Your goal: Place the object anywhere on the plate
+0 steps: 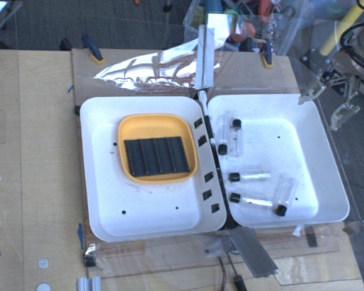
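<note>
Plate (126,132): sitting in left bin (97,180), carrying a dark ribbed block.
Tubes (250,177): lying in right bin (327,180), long axes mostly pointing left-right.
Gripper (337,99): hovering beyond the right bin's far corner; tubes lying left of it; grip state cannot be told.

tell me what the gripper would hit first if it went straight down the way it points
Probably the right bin at its far right rim, or just outside it; the gripper hangs above that corner. Depth is unclear.

Clear tub of colourful toys (255,8) (behind the bins), crinkled foil sheet (151,71), blue clamp (92,48)
</note>
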You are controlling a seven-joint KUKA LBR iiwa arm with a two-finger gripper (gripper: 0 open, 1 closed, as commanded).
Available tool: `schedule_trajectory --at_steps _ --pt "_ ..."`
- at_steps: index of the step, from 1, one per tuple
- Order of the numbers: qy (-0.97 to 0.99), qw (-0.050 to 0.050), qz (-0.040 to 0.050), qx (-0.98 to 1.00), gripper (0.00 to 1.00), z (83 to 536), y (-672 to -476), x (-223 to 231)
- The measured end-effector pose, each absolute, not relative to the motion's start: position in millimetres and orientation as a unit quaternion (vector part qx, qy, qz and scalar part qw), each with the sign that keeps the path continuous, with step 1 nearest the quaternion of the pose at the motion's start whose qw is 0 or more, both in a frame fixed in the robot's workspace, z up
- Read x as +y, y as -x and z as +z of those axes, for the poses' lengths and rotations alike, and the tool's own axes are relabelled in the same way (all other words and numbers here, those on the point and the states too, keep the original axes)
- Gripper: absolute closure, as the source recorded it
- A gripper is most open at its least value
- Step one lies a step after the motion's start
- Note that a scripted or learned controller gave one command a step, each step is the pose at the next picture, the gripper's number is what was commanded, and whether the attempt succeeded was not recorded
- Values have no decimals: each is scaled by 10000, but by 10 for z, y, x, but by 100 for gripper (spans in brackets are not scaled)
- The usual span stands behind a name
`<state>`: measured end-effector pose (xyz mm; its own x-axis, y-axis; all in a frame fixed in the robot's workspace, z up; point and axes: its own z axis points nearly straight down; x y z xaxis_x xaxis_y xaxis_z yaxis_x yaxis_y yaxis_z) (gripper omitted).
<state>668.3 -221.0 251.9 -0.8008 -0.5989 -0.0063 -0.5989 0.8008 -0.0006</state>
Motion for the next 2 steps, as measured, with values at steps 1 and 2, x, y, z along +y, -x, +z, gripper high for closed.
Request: schedule_trajectory --at_steps 1,2 --pt "4315 57 -14 9021 0 3295 -6686 -2215" --pt "5085 24 13 8611 0 2835 -6681 -2204"
